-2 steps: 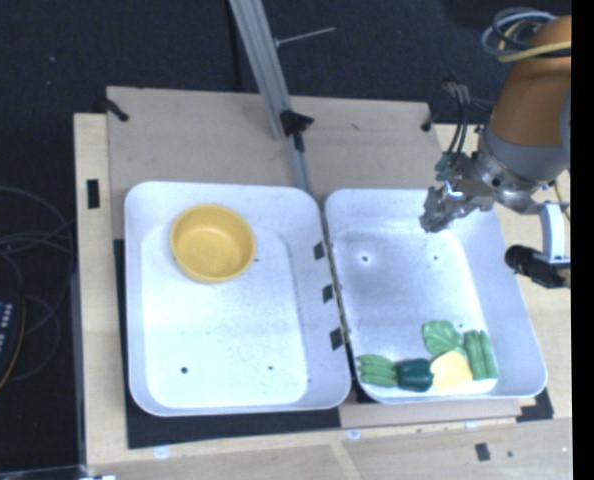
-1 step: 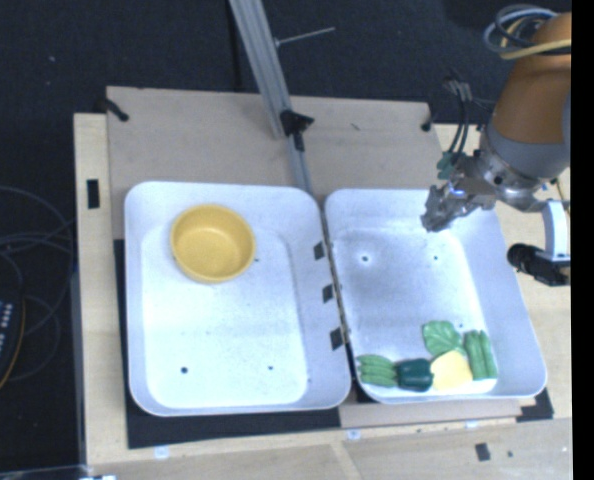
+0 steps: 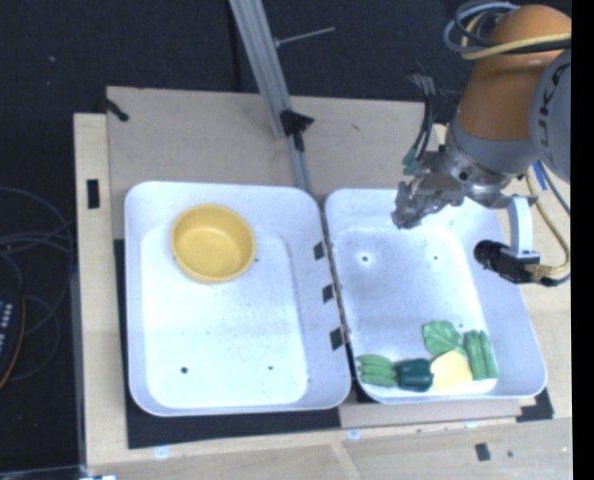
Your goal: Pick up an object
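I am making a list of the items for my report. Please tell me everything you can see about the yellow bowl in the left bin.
The yellow bowl is round, shallow and plain, with a smooth surface that looks like plastic. It stands upright, its opening facing up, and nothing is visible inside it. It rests on the floor of the left bin, in the far part, closer to the bin's left wall. Nothing else touches it; the pincer hangs above the right bin.

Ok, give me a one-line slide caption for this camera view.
KUKA arm's gripper hovers over the right bin's far edge, green and yellow objects clustered at its near corner; yellow bowl in left bin.
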`<control>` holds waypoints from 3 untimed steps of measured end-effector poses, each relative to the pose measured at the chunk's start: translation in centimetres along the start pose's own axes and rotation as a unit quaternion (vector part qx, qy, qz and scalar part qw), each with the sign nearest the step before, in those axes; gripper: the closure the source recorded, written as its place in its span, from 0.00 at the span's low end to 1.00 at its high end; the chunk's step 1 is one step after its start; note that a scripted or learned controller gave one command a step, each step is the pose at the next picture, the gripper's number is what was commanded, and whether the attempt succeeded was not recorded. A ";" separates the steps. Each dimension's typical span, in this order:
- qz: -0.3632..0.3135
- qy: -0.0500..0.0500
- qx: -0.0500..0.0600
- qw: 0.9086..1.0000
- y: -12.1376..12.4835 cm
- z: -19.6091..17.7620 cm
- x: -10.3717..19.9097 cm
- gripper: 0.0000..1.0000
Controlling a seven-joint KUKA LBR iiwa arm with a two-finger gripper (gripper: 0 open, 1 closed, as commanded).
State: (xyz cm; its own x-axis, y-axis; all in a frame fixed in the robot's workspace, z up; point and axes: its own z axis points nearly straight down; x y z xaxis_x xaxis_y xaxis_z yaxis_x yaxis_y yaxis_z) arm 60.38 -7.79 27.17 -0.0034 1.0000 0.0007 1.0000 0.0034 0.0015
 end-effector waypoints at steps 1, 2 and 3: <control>0.000 0.000 0.001 1.000 0.2 1.2 4.3 1.00; 0.000 0.000 0.000 1.000 -0.2 0.9 10.3 1.00; -0.001 0.000 0.001 1.000 -0.2 1.2 16.3 1.00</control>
